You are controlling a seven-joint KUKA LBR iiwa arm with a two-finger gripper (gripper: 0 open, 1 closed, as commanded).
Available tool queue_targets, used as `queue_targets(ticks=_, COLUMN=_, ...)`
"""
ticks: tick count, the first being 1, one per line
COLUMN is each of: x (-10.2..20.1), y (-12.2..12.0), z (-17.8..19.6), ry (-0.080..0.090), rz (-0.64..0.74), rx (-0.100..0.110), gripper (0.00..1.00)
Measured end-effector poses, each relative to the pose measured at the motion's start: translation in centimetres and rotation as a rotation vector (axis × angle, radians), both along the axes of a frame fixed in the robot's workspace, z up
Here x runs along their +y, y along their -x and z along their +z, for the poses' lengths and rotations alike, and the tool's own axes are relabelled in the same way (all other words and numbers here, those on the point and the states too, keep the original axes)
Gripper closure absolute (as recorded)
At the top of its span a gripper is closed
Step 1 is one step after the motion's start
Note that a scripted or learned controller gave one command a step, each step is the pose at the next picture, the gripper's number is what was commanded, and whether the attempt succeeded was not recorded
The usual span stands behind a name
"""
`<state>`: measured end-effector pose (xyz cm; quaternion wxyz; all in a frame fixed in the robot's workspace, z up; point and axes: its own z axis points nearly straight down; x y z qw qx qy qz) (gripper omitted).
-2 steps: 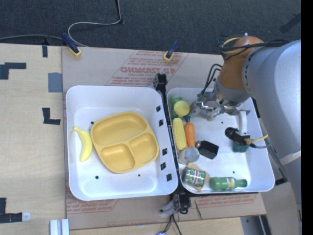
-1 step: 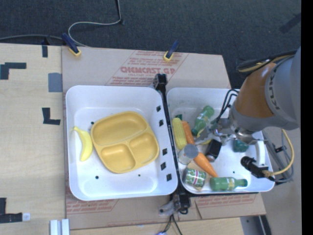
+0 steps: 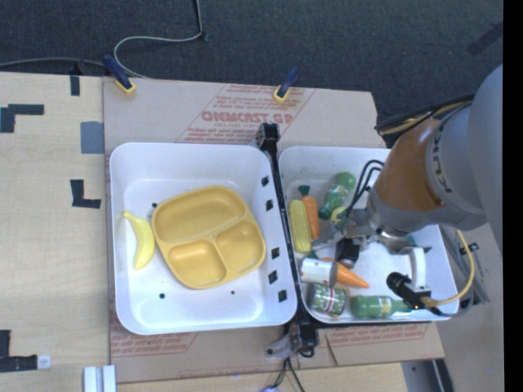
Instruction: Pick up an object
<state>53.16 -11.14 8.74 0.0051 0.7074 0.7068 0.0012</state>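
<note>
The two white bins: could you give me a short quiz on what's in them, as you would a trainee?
1. True or false: the banana lies inside the yellow plate.
2. Which bin holds the corn cob? A) left bin B) right bin
3. Fill in: the robot's hand is down in the ____ bin, near the carrot.

Key
1. False: it lies beside the plate, on the bin floor to the plate's left.
2. B: it lies along that bin's left wall, near the green bottle.
3. Right: the arm comes in from that side, above the can and the other green bottle.
</note>
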Motion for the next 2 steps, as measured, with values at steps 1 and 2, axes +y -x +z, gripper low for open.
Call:
queue_targets(ticks=1, x=0.0, y=-0.1, z=1.0, ry=0.000, rz=0.000, rx=-0.002, gripper=1.00)
queue_targets(ticks=2, x=4.3, y=-10.8, z=9.7, ry=-0.005, rz=0.004, rx=0.007, gripper=1.00)
